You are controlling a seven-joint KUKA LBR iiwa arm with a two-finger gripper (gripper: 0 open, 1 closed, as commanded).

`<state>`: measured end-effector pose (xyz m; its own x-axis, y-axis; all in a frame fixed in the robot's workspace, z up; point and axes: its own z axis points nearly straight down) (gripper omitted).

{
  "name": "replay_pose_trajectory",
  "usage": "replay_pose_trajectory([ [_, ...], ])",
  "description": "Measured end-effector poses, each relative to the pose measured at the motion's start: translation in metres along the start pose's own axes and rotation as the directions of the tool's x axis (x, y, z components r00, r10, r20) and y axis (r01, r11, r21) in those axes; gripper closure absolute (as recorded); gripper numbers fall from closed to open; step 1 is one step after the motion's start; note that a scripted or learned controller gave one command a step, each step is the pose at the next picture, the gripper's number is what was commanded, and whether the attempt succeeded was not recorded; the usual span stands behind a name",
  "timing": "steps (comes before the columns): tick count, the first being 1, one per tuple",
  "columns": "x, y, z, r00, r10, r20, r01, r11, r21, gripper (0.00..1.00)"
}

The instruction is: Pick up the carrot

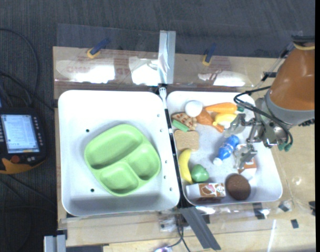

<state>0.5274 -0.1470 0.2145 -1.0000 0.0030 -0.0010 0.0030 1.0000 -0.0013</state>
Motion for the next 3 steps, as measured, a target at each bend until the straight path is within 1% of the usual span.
replay_pose_trajectory([
  [1,-0.063,0.050,0.084,0.997,0.072,-0.008,-0.072,0.997,-0.003,0.00],
  [2,-0.100,0.034,0.122,0.994,0.111,-0.004,-0.111,0.994,-0.004,0.00],
  [3,0.006,-0.009,0.123,0.906,0.424,0.013,-0.424,0.906,-0.004,0.00],
])
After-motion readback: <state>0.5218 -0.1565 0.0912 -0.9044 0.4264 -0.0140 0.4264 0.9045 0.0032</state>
